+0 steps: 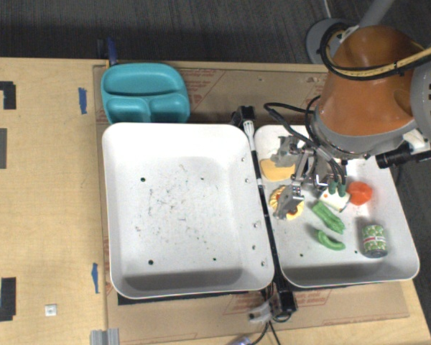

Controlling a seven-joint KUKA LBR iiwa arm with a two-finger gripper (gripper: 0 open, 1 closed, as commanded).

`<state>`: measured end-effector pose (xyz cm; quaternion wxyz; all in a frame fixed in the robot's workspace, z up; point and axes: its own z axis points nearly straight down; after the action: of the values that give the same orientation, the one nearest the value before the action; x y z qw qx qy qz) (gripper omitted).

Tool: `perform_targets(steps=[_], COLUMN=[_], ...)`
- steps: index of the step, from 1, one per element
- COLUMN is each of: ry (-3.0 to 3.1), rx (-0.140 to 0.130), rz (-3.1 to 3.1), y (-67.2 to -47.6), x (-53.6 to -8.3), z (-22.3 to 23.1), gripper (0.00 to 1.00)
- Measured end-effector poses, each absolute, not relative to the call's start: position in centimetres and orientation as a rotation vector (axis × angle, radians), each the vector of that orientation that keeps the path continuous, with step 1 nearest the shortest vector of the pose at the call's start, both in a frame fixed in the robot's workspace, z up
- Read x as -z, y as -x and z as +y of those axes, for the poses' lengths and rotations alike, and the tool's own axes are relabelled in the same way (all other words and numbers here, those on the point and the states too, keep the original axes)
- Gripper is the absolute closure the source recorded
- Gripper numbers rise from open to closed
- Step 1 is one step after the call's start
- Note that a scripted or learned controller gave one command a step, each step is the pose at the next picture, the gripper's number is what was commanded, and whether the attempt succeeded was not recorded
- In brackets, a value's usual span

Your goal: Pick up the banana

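Note:
The banana [286, 203], yellow with dark spots, lies in the right white bin [395, 264] near its left wall. My gripper [312, 185] hangs from the orange-banded wrist [363, 85] just above and to the right of the banana. Its metal fingers [299, 181] stand apart, open, and the left one ends close over the banana's upper end. Nothing shows between the fingers. The wrist hides the back part of the right bin.
In the right bin also lie a yellow-orange piece [274, 169], a white and green toy [335, 200], a red tomato [360, 192], two green pods [329, 218] [330, 241] and a small can [373, 239]. The left bin [122, 264] adjoins it. A teal tray [145, 92] sits behind.

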<state>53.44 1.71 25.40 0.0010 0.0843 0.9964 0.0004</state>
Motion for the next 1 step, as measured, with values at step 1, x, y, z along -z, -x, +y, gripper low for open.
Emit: perform_targets(steps=[1], ry=[-0.255], rx=[-0.002], rz=[3.132], y=[-51.60], x=[-15.52], z=[10.91], gripper=[0.00])
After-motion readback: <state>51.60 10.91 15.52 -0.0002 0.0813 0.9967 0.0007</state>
